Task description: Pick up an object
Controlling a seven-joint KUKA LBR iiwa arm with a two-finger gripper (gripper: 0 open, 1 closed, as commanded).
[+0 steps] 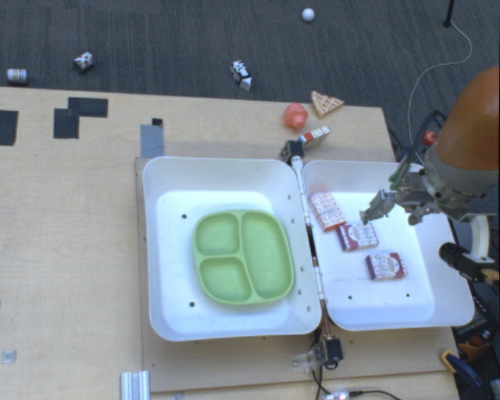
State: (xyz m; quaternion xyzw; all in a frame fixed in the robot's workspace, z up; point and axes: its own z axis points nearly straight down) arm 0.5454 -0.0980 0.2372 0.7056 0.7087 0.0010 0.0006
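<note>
Jaws of the grey two-finger gripper (pixel 375 209) hang over the right white plastic bin (pixel 437 308); whether they stand wide or narrow I cannot tell, and nothing shows between them. Their tip sits just above the middle one of three small flat red-and-white packets. That packet (pixel 358 237) lies in the left half of the right bin, with a second (pixel 326 210) just beyond it toward the far left and a third (pixel 386 266) nearer and to its right. Print on the packets is too small to read.

In the left white bin (pixel 156 258) lies one pale green plastic plate (pixel 244 257) with three compartments. On the bench (pixel 70 258) beyond the bins lie one red ball (pixel 295 116), one tan pizza-slice toy (pixel 326 102) and one small red-and-white tube (pixel 316 135). Farther off, on the dark carpet (pixel 172 39), lie one white ball (pixel 308 14) and three small scattered pieces.
</note>
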